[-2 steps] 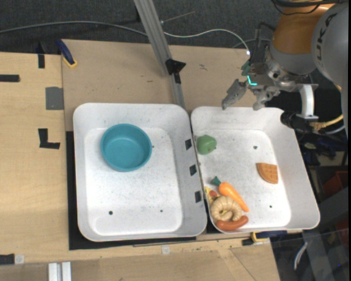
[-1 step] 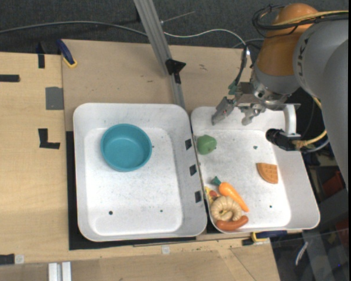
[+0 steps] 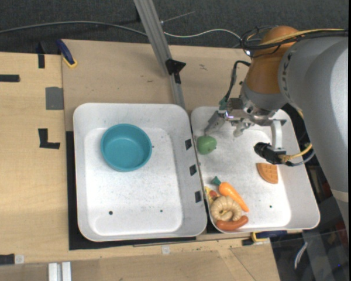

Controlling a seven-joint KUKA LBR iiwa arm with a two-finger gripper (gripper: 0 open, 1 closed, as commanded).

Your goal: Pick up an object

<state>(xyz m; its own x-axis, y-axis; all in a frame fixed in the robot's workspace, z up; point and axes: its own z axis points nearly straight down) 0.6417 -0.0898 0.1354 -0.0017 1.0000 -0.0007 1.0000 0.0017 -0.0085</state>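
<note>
The two-finger metal gripper (image 3: 227, 123) hangs over the far end of the right shallow white bin (image 3: 292, 212), just beyond the small round green fruit-like object (image 3: 206, 144). Its two fingers are spread apart, one pointing toward the green object and one on the other side, and nothing sits between them, so the claw is released and holds nothing. The nearer fingertip is just beside the green object, but I cannot tell if it touches it.

I take the green object as the landmark. It lies by the bin wall that faces the other bin. Toward the near end of the bin from it, a small orange carrot-shaped toy with a green top (image 3: 231, 194) lies tilted; a beige ribbed curled piece (image 3: 225, 206) touches it, and a red-brown sausage-shaped piece (image 3: 231, 222) rests against that one by the near rim. Well to the right of the green object lies an orange wedge-shaped piece (image 3: 268, 172), close to a black part of the arm.

To the left of the green object, in the left shallow white bin (image 3: 88, 215), stands a round teal plastic bowl (image 3: 126, 147), upright
</note>
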